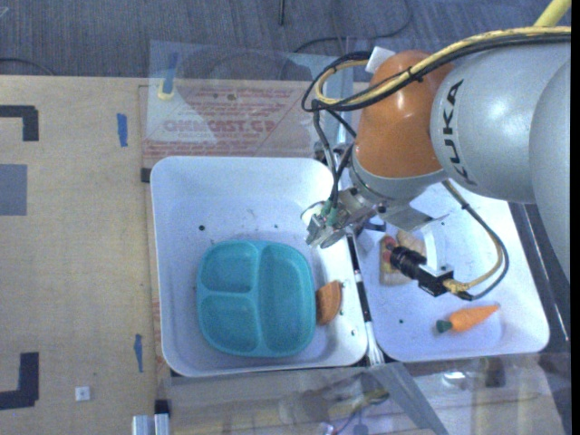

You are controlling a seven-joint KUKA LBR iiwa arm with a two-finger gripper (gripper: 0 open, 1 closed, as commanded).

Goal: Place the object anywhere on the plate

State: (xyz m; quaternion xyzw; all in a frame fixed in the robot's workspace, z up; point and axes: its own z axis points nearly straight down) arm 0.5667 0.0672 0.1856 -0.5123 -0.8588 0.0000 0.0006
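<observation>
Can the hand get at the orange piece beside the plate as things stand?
Probably yes: the hand hangs just above the orange piece, nothing lying between. The piece sits tight between the teal plate and the bin wall.

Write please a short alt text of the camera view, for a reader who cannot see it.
A grey and orange arm reaches from the right, its gripper above the left bin near the divide. A teal plate lies there with an orange item at its right edge; a carrot lies in the right bin.
</observation>
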